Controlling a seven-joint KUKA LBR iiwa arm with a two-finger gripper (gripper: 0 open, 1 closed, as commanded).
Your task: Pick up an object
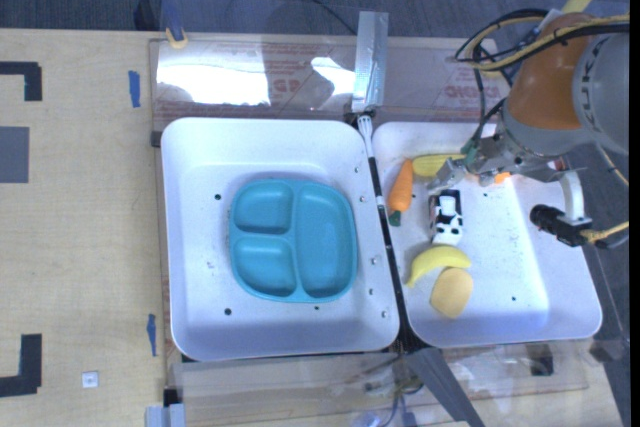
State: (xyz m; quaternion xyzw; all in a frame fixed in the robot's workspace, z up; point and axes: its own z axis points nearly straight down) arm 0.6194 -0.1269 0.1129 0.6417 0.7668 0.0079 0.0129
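White plastic bins sit side by side on the bench, and we see the left bin (190, 215) holding a blue divided plate (294, 238) near its middle. The right bin (530, 265) holds the loose things. Along its left wall lies an orange carrot (401, 185), tilted, with its thin end toward the bottom. Just beside the carrot's top end we see a small yellow piece (430, 164), partly under the arm's tooling. Below that stands a little black and white toy cow (447, 218), close to the carrot but apart from it. Under the cow lies a yellow banana (438, 261), curved, and touching its lower edge is a round yellow-orange fruit (451, 292), perhaps a lemon or a small potato; we cannot tell which.

We see the grey arm (590, 95) with its orange band coming in at the upper right. Its gripper (484, 163) hangs low over the top part of the right bin, near the small yellow piece. We cannot tell how its hand stands, since cables and the wrist hide it. Nothing shows plainly as being held.
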